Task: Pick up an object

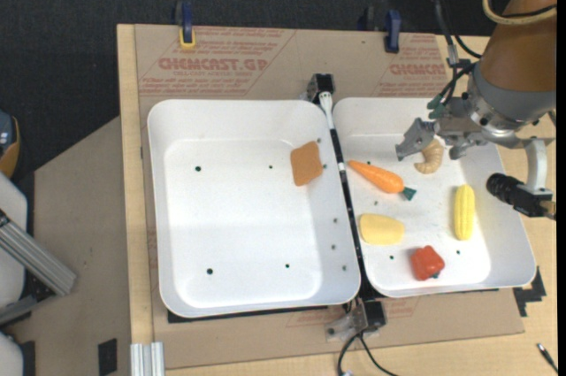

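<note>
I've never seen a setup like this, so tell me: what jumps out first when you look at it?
The grey arm with its orange band reaches in from the right, its gripper low over a pale croissant-like piece at the back of the right bin. That bin also holds bright toy food: a carrot, a corn cob, a yellow lump and a red piece. The left bin holds a single tan slice by its right wall.
</note>
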`<state>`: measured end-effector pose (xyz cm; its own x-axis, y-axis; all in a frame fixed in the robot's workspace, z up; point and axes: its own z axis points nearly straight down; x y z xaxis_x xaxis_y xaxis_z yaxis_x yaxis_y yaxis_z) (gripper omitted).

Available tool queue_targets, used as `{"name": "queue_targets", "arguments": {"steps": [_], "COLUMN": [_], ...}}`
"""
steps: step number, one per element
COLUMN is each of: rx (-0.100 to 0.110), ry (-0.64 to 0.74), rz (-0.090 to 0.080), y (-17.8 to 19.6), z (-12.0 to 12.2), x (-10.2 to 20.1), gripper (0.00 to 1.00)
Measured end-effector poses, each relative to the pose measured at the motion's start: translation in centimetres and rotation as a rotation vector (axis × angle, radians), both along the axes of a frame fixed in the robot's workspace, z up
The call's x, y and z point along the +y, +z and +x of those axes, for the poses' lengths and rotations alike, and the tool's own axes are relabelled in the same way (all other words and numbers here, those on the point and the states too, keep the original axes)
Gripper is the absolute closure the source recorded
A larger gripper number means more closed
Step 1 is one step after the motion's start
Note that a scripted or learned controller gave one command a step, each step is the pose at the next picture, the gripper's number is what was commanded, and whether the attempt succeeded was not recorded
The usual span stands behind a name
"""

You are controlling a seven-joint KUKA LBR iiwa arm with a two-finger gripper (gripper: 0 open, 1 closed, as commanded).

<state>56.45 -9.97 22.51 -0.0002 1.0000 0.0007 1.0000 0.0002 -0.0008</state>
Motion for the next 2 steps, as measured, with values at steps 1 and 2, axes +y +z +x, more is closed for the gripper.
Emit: {"name": "queue_targets", "arguments": {"steps": [1, 2], "rx": [0.008, 0.008], "ry": [0.001, -0.004], "rz": [0.001, 0.002], "y": [-10.3, -14.3], "z": [3.3, -3.5], "x": [-0.2, -1.1], "gripper": [0.00, 0.00]}}
